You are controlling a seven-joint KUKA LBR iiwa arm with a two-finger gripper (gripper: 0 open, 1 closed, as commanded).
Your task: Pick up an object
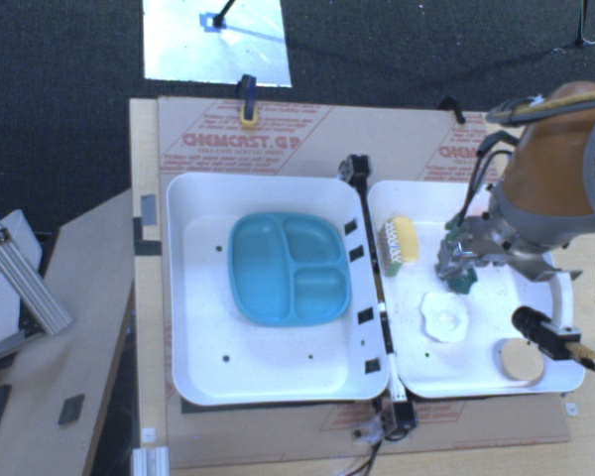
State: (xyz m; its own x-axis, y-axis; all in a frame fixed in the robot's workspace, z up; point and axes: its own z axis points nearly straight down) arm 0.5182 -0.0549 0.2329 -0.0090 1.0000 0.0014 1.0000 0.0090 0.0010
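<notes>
In the right bin [416,380], my gripper [456,264] hangs low over a small dark green object [463,282], which peeks out just below it. Whether the green object is gripped is hidden by the metal of the gripper. A white and yellow fried-egg toy [443,318] lies just in front of the gripper. A yellow corn-like piece [399,241] lies to its left near the bin divider. A tan round disc [522,361] rests at the bin's front right corner.
The left bin [193,296] holds a blue divided plate [288,269]. Black clips [369,266] run along the seam between the two bins. The grey and orange arm [560,167] covers the right bin's back right part.
</notes>
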